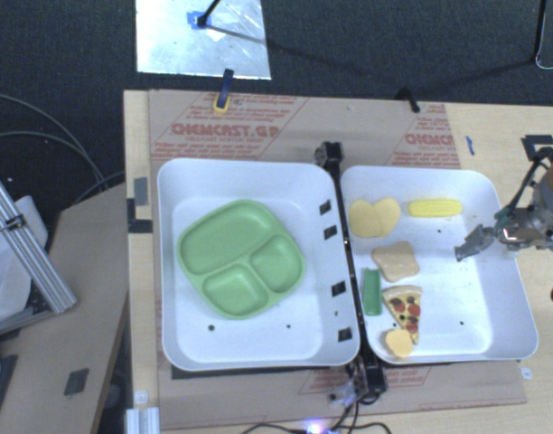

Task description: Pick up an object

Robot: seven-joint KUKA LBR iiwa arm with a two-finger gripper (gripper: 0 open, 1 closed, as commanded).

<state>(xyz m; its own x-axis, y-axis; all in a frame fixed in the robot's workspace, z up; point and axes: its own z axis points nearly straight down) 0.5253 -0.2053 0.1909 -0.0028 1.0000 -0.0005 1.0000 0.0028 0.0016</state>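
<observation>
The right bin point(466, 319) holds several toy foods. A yellow corn cob point(434, 208) and a pale yellow heart-shaped piece point(374, 217) lie at its far side. Nearer lie a tan toast slice point(396, 260), a green pod point(371, 290), a pizza slice point(405, 307) and a small yellow wedge point(399, 342). My gripper point(471, 244) reaches in from the right over the bin's bare right half. It hangs right of the toast and below the corn, touching neither. I see no object in it.
The left bin point(195, 183) holds a green divided plate point(240, 259). A black divider with clips point(342, 260) runs between the bins. Cardboard point(285, 125) lies under both, and a metal frame point(23, 242) stands at the far left.
</observation>
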